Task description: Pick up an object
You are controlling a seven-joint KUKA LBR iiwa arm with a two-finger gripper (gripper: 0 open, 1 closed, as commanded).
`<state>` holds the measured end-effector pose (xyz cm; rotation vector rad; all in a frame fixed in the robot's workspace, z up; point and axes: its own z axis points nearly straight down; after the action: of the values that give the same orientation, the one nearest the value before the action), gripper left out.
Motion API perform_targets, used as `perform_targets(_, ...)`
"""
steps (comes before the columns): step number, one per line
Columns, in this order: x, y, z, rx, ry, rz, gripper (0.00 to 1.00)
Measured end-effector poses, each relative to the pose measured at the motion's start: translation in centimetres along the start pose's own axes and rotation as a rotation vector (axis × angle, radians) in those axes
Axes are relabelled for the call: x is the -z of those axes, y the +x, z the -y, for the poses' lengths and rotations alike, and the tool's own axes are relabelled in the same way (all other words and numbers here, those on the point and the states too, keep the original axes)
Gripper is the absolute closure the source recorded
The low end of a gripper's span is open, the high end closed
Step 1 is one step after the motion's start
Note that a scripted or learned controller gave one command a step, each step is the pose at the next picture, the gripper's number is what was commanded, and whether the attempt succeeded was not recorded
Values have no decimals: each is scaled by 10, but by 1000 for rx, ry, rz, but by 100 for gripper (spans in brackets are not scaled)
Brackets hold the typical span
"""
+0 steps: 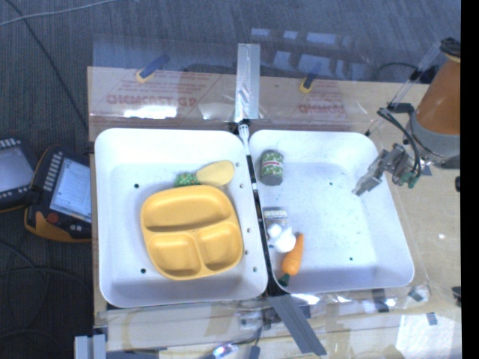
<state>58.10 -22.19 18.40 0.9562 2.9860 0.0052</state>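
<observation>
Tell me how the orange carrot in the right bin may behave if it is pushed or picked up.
The carrot looks smooth and tapered, so it may slip from a pinch near its tip. It seems rounded, so a push could roll it. It lies against a white object near the bin wall, leaving little room for the claw.

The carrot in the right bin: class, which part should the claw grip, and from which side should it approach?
Grip the carrot across its thicker middle, coming straight down from above. It lies flat, tilted with its narrow end toward the bin wall's near-left corner, and a white object touches its upper left. Closing across the width, from the open right side, looks likeliest to avoid both.
</observation>
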Motion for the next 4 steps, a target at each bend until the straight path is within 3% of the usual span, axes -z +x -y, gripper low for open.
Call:
perform_targets(1, 69, -29, -66, -7, 3, -1, 100)
perform_targets(2, 79, -29, -68, -5, 0, 1, 100)
perform_targets(3, 149, -13, -20, 191, 4, 0, 100)
perform_targets(4, 229, 29, -37, 346, 2, 0, 100)
